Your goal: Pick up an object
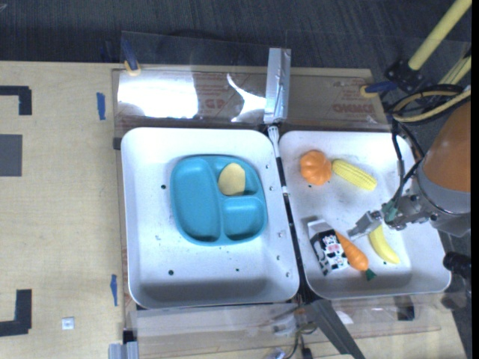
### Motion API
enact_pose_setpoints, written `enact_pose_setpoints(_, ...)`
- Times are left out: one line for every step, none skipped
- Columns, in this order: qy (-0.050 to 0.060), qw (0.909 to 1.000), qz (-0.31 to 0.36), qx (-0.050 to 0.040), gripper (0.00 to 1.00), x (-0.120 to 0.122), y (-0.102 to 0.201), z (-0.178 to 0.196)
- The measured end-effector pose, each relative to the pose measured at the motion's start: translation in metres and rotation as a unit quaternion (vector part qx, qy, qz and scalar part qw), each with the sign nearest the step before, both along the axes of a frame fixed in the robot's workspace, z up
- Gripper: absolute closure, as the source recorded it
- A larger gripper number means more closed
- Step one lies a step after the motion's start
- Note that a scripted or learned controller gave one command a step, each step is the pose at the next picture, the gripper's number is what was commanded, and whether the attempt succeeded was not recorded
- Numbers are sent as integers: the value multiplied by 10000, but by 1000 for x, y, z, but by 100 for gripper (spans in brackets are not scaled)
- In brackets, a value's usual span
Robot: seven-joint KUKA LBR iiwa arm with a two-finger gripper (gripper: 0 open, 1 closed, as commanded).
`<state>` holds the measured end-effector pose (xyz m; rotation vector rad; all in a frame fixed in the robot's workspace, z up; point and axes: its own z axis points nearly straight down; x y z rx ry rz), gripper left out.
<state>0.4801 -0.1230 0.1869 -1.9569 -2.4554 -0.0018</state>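
The right bin (426,279) holds an orange round fruit (316,167), a yellow corn cob (354,174), a yellow banana (385,247), an orange carrot (353,253) and a small black-and-white carton (327,249). My gripper (372,223) hovers over the middle of this bin, just up and left of the banana and to the right of the carton. Nothing shows in its grasp. The grey arm with its orange band (455,155) comes in from the right and covers the bin's right rim.
The left bin (150,275) carries a blue divided plate (202,200) with a yellow lemon-like piece (232,178) in its upper right compartment. A metal divider (278,84) stands behind the bins. Yellow and black cables (426,96) lie at the upper right.
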Motion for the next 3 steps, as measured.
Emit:
enact_pose_setpoints(1,9999,-100,-12,0,4,-60,-94)
enact_pose_setpoints(-28,9999,-99,-15,100,6,-59,-83)
enact_pose_setpoints(-51,10000,27,-21,100,21,-46,35)
